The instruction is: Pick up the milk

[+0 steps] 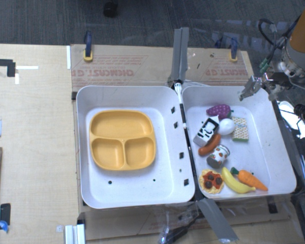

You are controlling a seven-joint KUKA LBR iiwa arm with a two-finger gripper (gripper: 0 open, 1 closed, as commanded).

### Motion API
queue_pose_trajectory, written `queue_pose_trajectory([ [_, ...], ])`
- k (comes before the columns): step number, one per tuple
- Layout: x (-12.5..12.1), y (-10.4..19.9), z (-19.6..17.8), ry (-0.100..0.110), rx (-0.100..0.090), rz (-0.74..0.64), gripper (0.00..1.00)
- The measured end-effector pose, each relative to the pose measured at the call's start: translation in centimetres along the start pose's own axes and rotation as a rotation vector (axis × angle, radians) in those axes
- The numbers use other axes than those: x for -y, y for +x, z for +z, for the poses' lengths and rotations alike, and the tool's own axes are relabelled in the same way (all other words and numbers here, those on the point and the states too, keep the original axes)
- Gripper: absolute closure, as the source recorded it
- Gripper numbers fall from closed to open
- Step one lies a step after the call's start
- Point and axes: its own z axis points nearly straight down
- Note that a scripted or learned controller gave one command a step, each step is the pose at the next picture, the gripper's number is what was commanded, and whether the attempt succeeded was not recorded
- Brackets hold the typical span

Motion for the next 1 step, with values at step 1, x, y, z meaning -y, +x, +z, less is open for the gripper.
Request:
queue_pose_trajectory([
  [1,-0.11,7.25,7.47,0.001,0.0,0.025,0.0],
])
